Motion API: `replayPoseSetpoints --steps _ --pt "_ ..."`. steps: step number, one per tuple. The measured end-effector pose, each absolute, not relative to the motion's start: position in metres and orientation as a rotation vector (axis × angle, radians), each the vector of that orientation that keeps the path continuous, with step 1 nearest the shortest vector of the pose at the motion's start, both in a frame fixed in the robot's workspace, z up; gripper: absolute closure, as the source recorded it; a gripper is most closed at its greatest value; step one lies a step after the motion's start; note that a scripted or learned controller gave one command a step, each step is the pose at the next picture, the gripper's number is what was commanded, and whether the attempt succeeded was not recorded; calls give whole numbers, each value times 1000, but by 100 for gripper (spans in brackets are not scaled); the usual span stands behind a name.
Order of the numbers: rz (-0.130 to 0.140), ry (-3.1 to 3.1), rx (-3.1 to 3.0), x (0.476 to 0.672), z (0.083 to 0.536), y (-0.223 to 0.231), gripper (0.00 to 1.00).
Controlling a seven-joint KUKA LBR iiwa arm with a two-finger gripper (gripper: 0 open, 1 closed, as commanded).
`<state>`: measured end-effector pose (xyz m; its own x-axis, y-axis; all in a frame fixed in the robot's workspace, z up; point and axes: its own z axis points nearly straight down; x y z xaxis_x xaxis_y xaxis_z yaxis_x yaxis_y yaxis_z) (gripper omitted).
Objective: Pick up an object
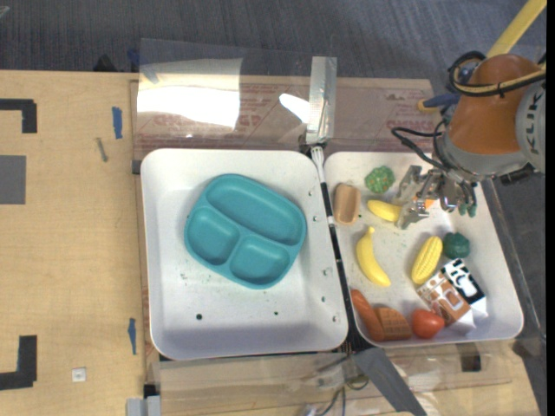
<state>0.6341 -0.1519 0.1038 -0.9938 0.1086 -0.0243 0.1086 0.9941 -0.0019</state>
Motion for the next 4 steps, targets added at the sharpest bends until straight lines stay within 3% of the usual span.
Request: replayPoseSetpoints --steps 1,2,3,4 --pt "-4 3115 169 634 103 -151 0" --pt "3 3122 232 611 89 -90 0" --pt "1 3108 229 615 103 -91 100" --pt "-1 3121 -45 587 263 -62 100"
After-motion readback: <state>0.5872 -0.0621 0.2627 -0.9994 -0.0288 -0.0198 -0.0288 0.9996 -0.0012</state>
